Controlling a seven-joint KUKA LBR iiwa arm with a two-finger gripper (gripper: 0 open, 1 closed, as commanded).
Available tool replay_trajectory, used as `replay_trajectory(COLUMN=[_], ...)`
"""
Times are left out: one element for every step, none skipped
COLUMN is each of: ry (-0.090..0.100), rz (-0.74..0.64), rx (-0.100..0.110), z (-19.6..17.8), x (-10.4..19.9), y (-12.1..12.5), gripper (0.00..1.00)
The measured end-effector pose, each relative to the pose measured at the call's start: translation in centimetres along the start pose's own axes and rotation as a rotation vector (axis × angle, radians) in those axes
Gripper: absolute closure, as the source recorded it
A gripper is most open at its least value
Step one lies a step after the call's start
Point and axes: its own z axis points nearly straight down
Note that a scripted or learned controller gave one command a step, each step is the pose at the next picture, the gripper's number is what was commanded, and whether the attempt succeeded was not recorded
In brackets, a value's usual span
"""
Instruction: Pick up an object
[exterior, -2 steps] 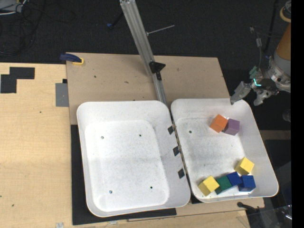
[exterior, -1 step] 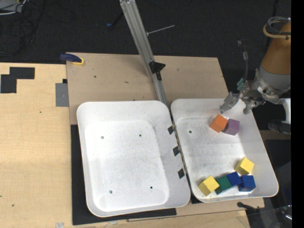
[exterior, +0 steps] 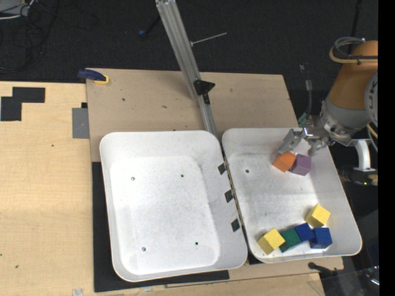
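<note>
No brand, label or legible writing is seen on any item. The right bin [exterior: 345, 193] is taken as landmark. At its upper part the gripper [exterior: 301, 142] is poised with fingers spread apart, nothing clamped between them — an orange block [exterior: 284, 161] and a purple block [exterior: 301, 164] are found just below the fingertips, touching each other. Contact between fingers and blocks cannot be made out. In the bin's lower right corner a cluster is listed — yellow block [exterior: 320, 215], blue blocks [exterior: 313, 234], green block [exterior: 289, 239], second yellow block [exterior: 271, 240]. The arm [exterior: 352, 97] is cut off at the frame's right. The left bin [exterior: 117, 153] is placed alongside.
</note>
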Motion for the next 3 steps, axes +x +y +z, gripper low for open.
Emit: replay_trajectory(ry=[-0.006, -0.006, -0.002], rz=[-0.001, -0.004, 0.000], rx=[-0.010, -0.015, -0.010], z=[4.1, 2.8, -1.6], x=[-0.2, -0.2, -0.1], y=[1.1, 1.2, 1.2], gripper=[0.00, 1.00, 1.00])
